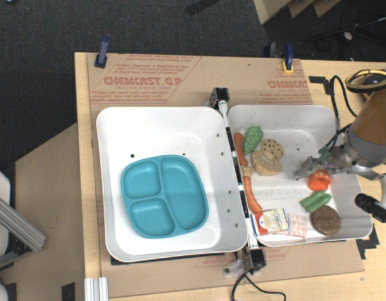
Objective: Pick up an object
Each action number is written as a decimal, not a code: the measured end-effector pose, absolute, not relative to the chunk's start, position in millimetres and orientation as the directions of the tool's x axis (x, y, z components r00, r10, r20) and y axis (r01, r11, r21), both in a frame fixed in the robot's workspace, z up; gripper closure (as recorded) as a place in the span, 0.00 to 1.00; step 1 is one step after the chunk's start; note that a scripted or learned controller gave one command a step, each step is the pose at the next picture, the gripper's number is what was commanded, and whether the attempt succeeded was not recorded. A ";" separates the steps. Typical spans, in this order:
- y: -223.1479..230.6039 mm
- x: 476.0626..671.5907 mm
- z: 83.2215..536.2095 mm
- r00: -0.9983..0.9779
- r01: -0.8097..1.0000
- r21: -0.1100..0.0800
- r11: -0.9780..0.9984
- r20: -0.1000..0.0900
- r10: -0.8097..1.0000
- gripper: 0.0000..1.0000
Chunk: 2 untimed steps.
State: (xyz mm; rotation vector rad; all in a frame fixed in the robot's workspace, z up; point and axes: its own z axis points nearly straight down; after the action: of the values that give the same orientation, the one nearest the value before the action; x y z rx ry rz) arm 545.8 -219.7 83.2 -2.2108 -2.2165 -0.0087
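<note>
The right bin (287,115) holds several toy foods. My gripper (313,167) hangs low in its right half, just above and touching or nearly touching an orange-red tomato (318,181). Below the tomato lie a green pepper (315,200) and a brown round patty (325,219). A speckled cookie (272,148) and a tan piece (265,163) lie to the gripper's left, with a green leafy piece (253,135) above them. Two orange sausages (239,148) (251,194) run along the bin's left wall. A small printed carton (278,221) lies at the front.
The left bin (117,127) holds a teal divided plate (164,195). The grey arm with its orange band (371,127) comes in over the right bin's right rim. Cables (343,102) and clamps (288,60) sit on the cardboard-covered bench behind the bins.
</note>
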 end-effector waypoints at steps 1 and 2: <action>-186.4 501.5 84.2 0.000 1.000 -0.006 0.000 0.004 1.000 0.00; -193.0 505.9 84.4 0.000 1.000 0.001 0.000 -0.001 1.000 0.00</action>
State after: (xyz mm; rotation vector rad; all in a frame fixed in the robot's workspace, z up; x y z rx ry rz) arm 505.9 -193.0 84.4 -2.2224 -2.2226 -0.0003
